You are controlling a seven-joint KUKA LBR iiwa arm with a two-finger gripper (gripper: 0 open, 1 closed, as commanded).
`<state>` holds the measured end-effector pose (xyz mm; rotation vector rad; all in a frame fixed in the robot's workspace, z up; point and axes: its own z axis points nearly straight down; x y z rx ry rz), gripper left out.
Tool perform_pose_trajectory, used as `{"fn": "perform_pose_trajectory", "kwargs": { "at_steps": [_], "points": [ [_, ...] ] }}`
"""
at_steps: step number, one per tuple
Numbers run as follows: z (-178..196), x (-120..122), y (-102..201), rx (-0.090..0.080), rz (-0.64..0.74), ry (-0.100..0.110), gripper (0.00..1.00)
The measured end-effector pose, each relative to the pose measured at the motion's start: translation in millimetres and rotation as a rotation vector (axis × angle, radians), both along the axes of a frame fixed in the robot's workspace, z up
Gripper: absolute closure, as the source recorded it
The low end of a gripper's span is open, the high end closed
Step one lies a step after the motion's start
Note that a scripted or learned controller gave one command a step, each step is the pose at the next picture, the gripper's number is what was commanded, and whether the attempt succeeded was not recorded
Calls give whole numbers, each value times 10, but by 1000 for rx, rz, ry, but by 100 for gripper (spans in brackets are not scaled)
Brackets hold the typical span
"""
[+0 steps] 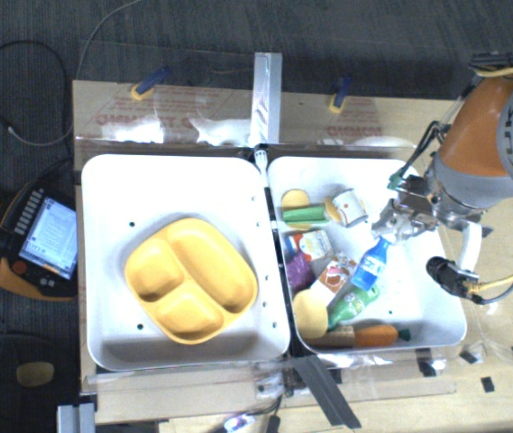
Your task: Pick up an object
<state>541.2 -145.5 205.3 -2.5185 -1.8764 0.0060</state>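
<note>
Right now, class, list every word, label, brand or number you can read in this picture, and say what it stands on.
None can be read.
Cardboard sheet behind the bins: faint red print, too blurred to read.
Handheld screen left of the bench: bright display, text too small.
Blue bottle in the right bin: label blurred.
Small packets beside the bottle: printed wrappers, unreadable.

The arm (490,142) is cut off by the right edge. The small things (319,260) piled in the right bin (436,323) are partly hidden by one another.
</note>
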Motion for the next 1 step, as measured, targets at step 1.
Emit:
{"fn": "perform_pose_trajectory", "kwargs": {
  "at_steps": [1],
  "points": [
    [94,531,235,-2,203,0,100]
  ]
}}
